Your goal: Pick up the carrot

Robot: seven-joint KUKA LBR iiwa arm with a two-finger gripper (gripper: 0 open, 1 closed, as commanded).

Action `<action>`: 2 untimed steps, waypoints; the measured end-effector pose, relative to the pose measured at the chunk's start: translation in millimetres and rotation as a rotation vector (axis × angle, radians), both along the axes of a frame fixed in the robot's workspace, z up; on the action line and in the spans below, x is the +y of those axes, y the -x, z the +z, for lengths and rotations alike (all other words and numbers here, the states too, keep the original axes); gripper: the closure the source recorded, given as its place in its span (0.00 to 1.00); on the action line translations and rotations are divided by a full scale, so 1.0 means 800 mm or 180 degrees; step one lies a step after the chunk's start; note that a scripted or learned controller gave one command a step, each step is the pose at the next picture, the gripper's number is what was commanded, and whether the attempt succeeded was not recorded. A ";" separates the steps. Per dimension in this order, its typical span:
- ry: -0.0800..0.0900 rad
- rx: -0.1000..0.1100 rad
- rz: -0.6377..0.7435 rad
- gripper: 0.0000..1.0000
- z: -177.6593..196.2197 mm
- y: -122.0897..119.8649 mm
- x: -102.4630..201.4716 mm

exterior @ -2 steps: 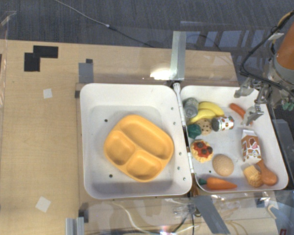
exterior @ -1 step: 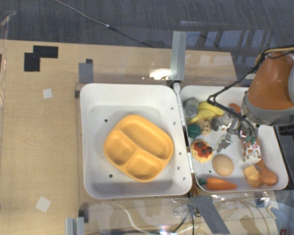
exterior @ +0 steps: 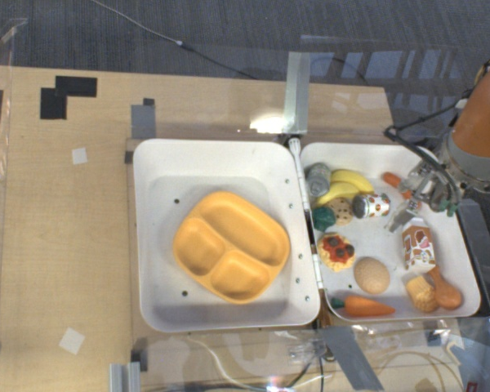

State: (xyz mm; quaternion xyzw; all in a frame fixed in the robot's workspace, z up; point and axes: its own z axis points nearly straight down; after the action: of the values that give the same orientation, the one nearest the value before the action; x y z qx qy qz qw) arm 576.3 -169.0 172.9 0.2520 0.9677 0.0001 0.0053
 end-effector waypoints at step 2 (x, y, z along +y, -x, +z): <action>-0.0008 0.0017 0.0206 0.00 -0.065 0.110 0.103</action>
State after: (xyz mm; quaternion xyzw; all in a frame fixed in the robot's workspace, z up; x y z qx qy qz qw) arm 488.5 -86.7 120.7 0.2206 0.9754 0.0008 0.0024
